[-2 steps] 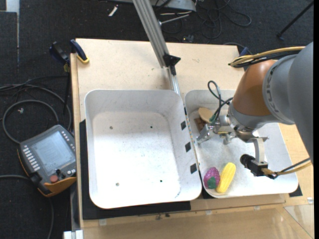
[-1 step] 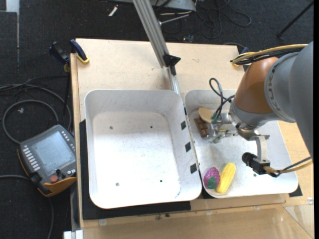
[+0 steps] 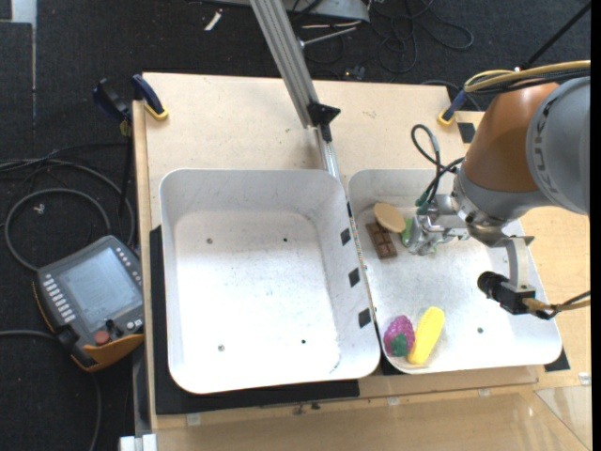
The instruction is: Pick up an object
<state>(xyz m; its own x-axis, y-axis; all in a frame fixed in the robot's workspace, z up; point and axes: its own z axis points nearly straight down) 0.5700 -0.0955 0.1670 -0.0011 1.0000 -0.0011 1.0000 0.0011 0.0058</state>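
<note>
Right bin (image 3: pixel 488 289): jaws (image 3: pixel 420 238) beside tan piece (image 3: pixel 390 217).

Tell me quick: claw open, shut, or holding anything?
Claw: cannot be told; it sits low in the right bin beside the tan piece.

A bulky grey metal arm (image 3: pixel 563 148) carries a broad, glossy orange band (image 3: pixel 502 144) that rounds over the joint above its wrist. Below the band sits a grey wrist collar, and from it a small silvery metal two-finger gripper (image 3: pixel 424 236) with bright machined parts. A thin black cable loops up above the fingers, yellow cables run along the arm's top, and a black boxy unit hangs beneath the wrist.
</note>
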